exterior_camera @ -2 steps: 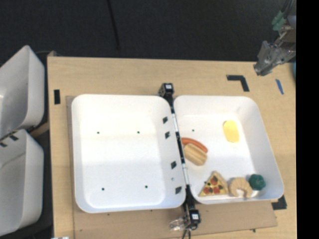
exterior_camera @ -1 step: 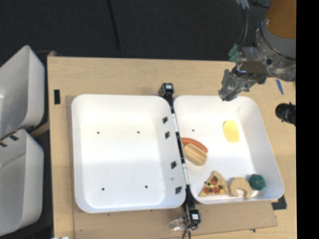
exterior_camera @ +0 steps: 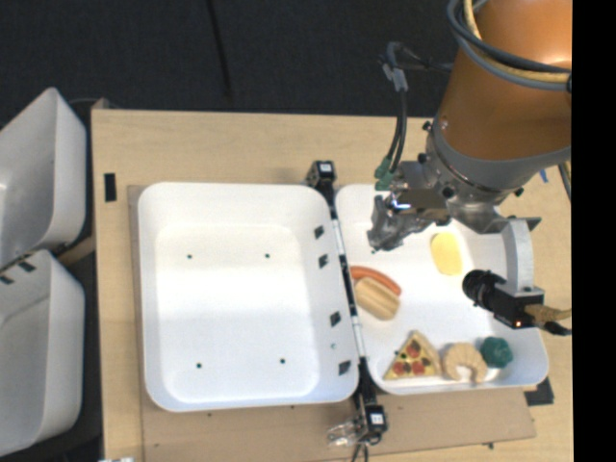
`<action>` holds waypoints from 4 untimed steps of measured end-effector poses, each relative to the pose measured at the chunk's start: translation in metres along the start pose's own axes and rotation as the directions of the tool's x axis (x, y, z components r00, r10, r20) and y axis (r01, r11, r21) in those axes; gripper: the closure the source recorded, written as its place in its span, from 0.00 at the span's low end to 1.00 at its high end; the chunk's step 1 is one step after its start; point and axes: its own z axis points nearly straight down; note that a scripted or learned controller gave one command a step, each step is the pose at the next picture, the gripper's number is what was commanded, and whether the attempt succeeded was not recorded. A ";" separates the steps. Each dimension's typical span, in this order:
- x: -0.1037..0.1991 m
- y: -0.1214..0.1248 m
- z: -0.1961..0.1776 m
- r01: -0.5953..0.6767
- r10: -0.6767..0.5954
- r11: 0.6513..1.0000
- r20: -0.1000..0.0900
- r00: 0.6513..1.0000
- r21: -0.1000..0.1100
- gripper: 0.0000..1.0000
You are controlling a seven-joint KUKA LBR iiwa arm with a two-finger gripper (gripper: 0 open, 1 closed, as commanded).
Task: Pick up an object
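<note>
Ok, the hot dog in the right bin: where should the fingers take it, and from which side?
Grip the hot dog across its middle, coming straight down from above. It lies flat and long, running from near the divider toward the bin's centre, so closing across the narrow width looks safest. The left bin wall sits close to its left end, so avoid that end.

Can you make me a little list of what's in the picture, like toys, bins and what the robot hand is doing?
bins: two white ones, side by side
left bin: bare white floor showing
right bin: holds the toy food
toys: hot dog, pizza slice, yellow piece, tan piece, green piece
gripper: above the right bin's far left part, near the hot dog
holding anything: nothing seen between its fingers
</note>
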 end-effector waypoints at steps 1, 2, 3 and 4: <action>0.060 0.002 0.015 0.000 0.000 1.000 0.000 1.000 -0.004 1.00; 0.057 0.003 0.003 -0.006 0.006 1.000 0.000 1.000 -0.007 1.00; 0.121 0.003 -0.045 0.001 -0.001 1.000 -0.002 1.000 -0.011 1.00; 0.046 0.002 -0.130 -0.013 0.013 1.000 -0.001 1.000 -0.018 1.00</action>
